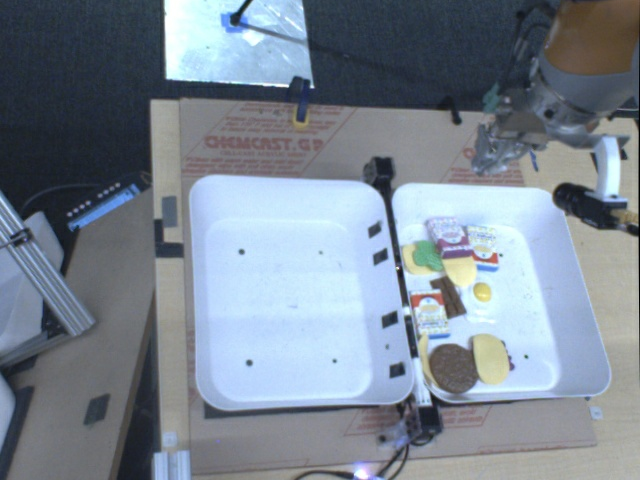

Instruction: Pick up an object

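Note:
The right bin (560, 268) holds a cluster of toy food along its left side: a purple carton (446, 232), a white carton with red and blue (483, 244), a green leaf piece (427, 257), a brown chocolate bar (447, 296), a fried egg (482, 294), a red-and-white box (430, 315), a brown cookie (453, 366) and a yellow oval piece (489, 358). My gripper (494, 154) hangs above the bench just beyond the right bin's far rim, apart from all the objects, with nothing seen in it.
The left bin (290, 288) lies beside the right one, joined by a black-clipped divider (392, 268). A shiny metal sheet (237, 28) sits at the back. A black fixture (590, 205) juts in at the right bin's far right corner.

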Available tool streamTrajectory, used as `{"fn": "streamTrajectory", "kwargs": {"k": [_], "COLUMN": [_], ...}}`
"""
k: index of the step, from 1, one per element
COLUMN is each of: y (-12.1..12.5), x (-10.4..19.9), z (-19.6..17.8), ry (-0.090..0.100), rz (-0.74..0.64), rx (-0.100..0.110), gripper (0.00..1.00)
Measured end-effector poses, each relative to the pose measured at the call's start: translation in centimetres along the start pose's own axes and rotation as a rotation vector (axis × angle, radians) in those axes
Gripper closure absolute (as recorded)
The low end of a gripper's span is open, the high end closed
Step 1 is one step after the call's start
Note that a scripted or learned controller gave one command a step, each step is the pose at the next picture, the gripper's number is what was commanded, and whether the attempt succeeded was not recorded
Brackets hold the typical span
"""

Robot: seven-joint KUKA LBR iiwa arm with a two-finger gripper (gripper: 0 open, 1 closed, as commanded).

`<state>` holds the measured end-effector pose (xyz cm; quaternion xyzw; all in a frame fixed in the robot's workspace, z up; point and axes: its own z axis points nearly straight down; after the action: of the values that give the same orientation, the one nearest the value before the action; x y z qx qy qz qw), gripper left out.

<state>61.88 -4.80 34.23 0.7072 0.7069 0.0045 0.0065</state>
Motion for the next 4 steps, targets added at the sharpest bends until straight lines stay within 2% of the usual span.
{"fn": "streamTrajectory", "kwargs": {"k": [1, 2, 3, 4], "y": [0.3, 2.8, 4.2, 5.2], "x": [6.7, 13.8, 24.6, 28.4], "z": [-5.7, -6.5, -9.6, -14.2], "ry": [0.005, 0.006, 0.008, 0.007], "rz": [-0.011, -0.012, -0.015, -0.008], "rx": [0.006, 0.010, 0.009, 0.008], "gripper": [1.00, 1.00, 1.00, 1.00]}}
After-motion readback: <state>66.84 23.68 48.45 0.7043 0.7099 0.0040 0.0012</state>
